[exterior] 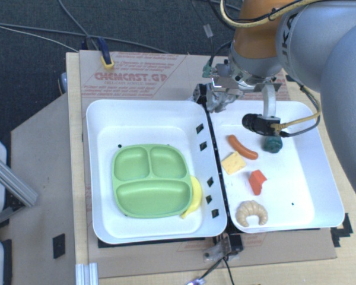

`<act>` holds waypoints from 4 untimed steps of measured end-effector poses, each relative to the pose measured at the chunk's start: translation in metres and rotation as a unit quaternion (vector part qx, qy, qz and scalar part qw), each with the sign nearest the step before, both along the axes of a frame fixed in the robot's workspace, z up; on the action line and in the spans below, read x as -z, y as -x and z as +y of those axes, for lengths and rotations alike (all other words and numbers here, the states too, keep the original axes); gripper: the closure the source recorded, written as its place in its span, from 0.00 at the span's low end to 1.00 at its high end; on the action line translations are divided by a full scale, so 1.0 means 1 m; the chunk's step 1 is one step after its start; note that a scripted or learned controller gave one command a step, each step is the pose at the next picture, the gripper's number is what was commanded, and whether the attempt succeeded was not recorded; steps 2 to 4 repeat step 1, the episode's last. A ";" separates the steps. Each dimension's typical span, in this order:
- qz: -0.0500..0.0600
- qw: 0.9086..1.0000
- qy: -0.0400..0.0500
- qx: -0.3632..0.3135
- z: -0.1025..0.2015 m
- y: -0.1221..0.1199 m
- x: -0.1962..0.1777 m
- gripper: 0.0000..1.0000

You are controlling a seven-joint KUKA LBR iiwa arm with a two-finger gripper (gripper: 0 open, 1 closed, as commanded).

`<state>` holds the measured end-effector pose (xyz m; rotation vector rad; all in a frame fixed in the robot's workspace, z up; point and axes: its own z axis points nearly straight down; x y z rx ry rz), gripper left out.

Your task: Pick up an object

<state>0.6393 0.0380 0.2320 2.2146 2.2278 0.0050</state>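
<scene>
The arm (296, 34) reached in from the right, its orange band above the far edge of the right bin (320, 212). The gripper (216, 100) hung at that bin's far-left corner, just beside the divider between the two bins; whether its fingers were apart or together could not be told, and nothing showed between them.

In the right bin lay the food toys. A sausage (242, 147) lay with its long axis slanting from far-left to near-right. Just near of it sat a yellow cheese block (233, 162), and right of that a red piece (257, 181), its long axis running roughly near to far. A croissant (252, 212) curved at the near side, both tips pointing near. A teal lump (273, 144) sat right of the sausage, close under a black part of the arm.

In the left bin (101, 159) a green tray (151, 180) lay flat, with a banana (194, 198) touching its right near edge.
</scene>
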 end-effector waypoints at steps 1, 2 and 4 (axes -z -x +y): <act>0.000 1.000 0.000 0.000 0.054 0.005 -0.007 1.00; 0.000 1.000 0.000 0.000 0.054 0.005 -0.007 1.00; 0.000 1.000 0.000 0.000 0.054 0.005 -0.007 1.00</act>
